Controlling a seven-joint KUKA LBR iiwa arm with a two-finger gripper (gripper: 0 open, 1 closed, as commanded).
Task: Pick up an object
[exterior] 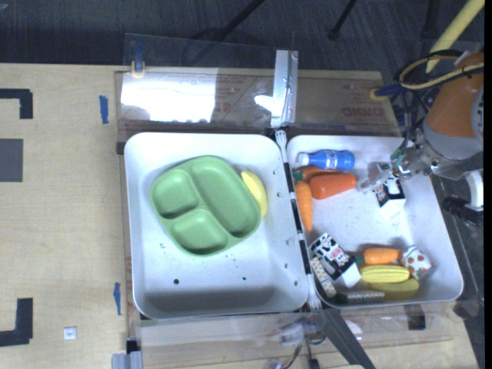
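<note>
Arm: grey arm (461, 141) with an orange band reaches in from the right over the far right corner of the right bin (400, 233); the frame edge cuts off its upper part.
Claw: the claw (384, 178) hangs over the far half of the right bin, pointing toward the bin's middle, on bare white floor.
Claw state: cannot tell whether it is open or closed, as the tip is a small jumble of pale and dark parts; nothing can be seen gripped in it.
Nearest thing: carrot (334, 184), just left of the claw, with a gap between them.
Carrot axis: long axis runs left to right, with the thick orange end toward the claw and the darker end toward the divider.
Bottle: blue bottle (329, 160) lies flat just beyond the carrot and parallel to it, with its white cap to the left.
Second carrot: second carrot (304, 206) lies along the divider, its long axis running near to far.
Near end of bin: cow-patterned block (329, 254), small orange piece (382, 255), yellow piece (389, 274) and red-and-white spotted piece (417, 261) sit clustered together; what they are is hard to make out.
Left bin: the left bin (219, 287) holds a green divided plate (204, 204); the plate partly hides a yellow thing (256, 191) at its right rim.
Surface: pale wooden surface (54, 229) lies under both bins.
</note>
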